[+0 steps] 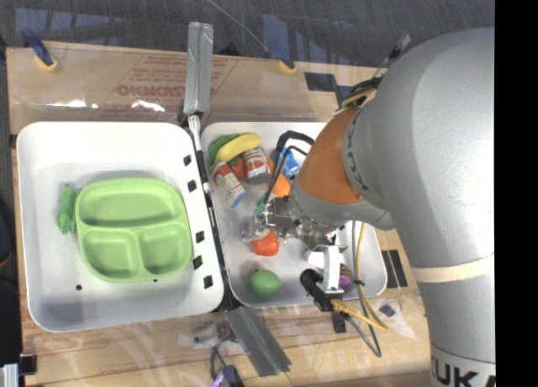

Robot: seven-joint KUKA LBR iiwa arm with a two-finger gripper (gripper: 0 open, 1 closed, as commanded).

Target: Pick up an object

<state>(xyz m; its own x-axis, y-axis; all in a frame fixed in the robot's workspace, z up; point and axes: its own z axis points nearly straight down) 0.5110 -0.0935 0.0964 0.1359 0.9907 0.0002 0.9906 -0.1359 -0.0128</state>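
Status: pick not complete. The tool [267, 224] is lowered into the right bin [370, 280], directly above and touching or nearly touching the red-orange object [266, 246]. Its grip state cannot be determined. Remaining: confirm grasp, lift clear.

The table [101, 70], under clear plastic sheeting, carries two white bins: left bin [34, 209] mid-left, right bin [239, 288] at centre.

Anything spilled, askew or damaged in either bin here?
Nothing stands out. The green tray lies flat in the left bin; banana, red piece and green ball lie loose in the right bin.
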